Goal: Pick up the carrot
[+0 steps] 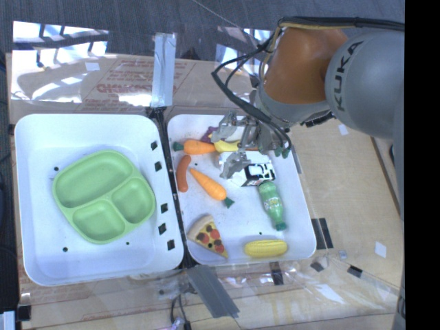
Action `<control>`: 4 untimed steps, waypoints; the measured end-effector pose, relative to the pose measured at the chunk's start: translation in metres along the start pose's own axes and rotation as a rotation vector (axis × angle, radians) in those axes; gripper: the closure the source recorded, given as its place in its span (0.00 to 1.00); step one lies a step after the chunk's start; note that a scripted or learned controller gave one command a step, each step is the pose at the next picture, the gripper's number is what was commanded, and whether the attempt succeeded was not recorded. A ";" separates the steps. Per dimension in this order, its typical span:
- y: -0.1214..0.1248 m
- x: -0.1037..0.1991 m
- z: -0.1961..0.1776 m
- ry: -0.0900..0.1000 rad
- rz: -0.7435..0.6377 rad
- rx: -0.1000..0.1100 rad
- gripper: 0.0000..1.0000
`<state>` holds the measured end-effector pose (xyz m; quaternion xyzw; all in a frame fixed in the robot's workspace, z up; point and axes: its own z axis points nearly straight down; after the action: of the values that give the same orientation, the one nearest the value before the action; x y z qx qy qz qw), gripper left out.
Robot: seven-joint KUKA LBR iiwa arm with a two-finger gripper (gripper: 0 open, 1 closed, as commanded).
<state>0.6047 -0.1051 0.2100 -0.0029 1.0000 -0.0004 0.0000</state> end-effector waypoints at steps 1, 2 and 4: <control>-0.014 0.009 0.119 0.000 -0.140 -0.001 0.00; 0.012 0.066 0.118 0.001 0.012 -0.001 0.00; 0.014 0.065 0.108 -0.001 0.005 -0.001 0.00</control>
<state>0.5398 -0.0918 0.1019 -0.0006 1.0000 0.0003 0.0005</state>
